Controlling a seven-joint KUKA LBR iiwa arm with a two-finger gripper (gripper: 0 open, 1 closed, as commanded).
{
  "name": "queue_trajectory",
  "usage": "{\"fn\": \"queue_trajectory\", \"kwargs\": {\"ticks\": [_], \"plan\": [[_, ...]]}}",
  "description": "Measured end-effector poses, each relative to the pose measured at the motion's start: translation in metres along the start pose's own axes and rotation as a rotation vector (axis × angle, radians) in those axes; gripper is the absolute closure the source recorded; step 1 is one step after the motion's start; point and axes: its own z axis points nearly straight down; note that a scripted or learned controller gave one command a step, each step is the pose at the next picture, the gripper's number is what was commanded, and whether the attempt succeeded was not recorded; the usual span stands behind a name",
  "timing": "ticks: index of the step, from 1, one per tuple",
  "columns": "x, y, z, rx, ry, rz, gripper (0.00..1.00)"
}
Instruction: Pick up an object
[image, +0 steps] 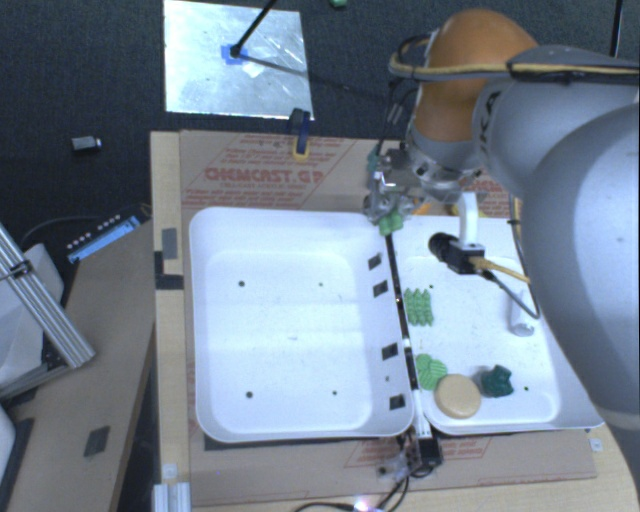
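Note:
My gripper (384, 212) hangs over the far end of the divider between the two bins. It is shut on a small green piece (391, 223) that shows at its fingertips, above the far left corner of the right bin (540, 405). In that bin lie a green ridged piece (418, 307), a light green leaf-shaped piece (430, 372), a tan round disc (458, 396) and a dark teal lump (496, 380). All of these sit nearer the front than the gripper.
The left bin (215, 300) is beside it, across the divider with black clips (380, 288). A white object (521, 324) lies at the right bin's right side, partly under the arm. The large grey arm covers the right side of the view.

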Motion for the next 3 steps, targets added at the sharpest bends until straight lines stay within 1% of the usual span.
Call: {"fn": "queue_trajectory", "kwargs": {"ticks": [1, 2, 3], "plan": [[0.054, 0.001, -0.084, -0.006, 0.002, -0.002, 1.00], [0.114, -0.021, 0.016, 0.012, 0.000, -0.001, 1.00], [0.198, -0.026, -0.014, 0.001, 0.002, -0.001, 1.00]]}}
